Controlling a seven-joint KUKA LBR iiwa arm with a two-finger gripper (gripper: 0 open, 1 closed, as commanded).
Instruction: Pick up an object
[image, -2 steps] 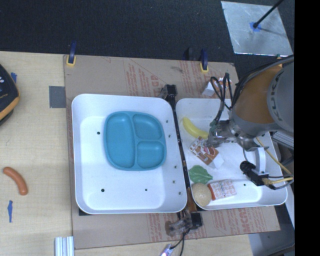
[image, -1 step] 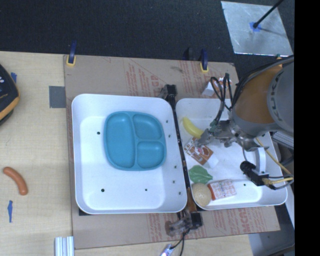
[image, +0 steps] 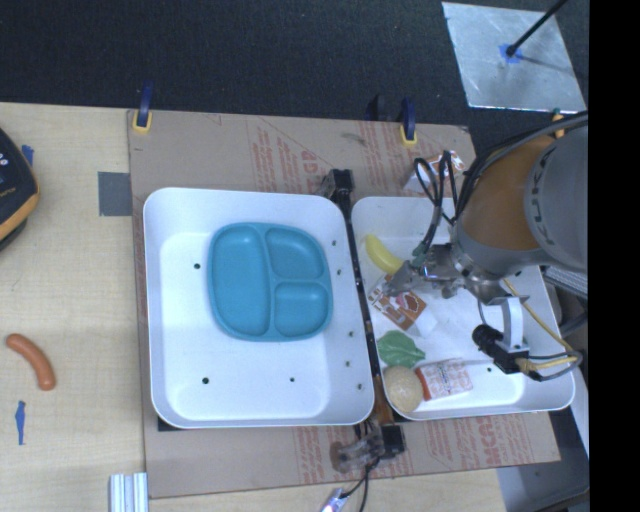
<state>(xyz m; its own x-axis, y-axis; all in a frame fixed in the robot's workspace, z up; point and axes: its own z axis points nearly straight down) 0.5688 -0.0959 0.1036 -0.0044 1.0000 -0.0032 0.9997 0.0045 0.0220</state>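
Claw (image: 408, 283) is low in the right bin (image: 530, 398), at the brown packet (image: 399, 306) beside the banana (image: 382, 252); whether it is wide or narrow I cannot tell. Nothing looks lifted yet, so the grasp and raise seem left to do. Plate (image: 268, 280) sits in the left bin (image: 180, 395).

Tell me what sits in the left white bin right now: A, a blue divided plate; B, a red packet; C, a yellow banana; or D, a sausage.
A: the blue divided plate lies alone on the floor of the left bin, while the small items lie in the right bin.
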